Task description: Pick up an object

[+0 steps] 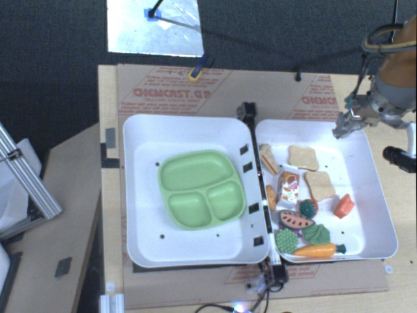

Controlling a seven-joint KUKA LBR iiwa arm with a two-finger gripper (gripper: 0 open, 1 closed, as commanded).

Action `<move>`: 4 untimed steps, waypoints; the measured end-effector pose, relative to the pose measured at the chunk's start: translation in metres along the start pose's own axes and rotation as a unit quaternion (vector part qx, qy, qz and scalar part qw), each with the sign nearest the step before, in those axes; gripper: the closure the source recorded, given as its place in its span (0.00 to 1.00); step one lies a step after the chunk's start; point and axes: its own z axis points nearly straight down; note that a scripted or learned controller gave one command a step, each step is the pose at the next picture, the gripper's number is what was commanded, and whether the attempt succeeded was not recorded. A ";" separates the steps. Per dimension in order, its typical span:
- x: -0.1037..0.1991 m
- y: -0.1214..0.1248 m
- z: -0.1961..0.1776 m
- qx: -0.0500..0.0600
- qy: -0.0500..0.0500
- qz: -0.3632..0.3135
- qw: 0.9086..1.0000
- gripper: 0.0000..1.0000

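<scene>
The grey two-finger gripper (344,128) hung over the far right corner of the right-hand shallow white bin (378,194), at the end of the arm with the orange band (397,70) reaching in from the right. Whether the claw was released or clenched could not be told at this resolution; no object was seen between its tips.

The toy food pieces lay in the right bin, toward its left wall and near edge. A tan toast slice (303,157) sat nearest the far edge, with a second tan toast slice (320,186) just beside it toward the near edge. A pale bread roll with a red stripe (268,159) lay against the left wall. A small white printed packet (288,189) lay between the roll and the second slice. A red-orange wedge-shaped block (344,205) sat apart toward the right wall. Along the near edge were a watermelon slice (294,220), a green leafy vegetable piece (317,233), a green knobbly round piece (285,240) and an orange carrot (315,250), crowded close together.

The left-hand shallow white bin (143,175) held a light green plastic divided plate (201,189) with three compartments, lying roughly at its centre.
</scene>
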 end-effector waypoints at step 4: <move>0.106 -0.114 -0.025 0.005 0.002 -0.003 1.000 1.00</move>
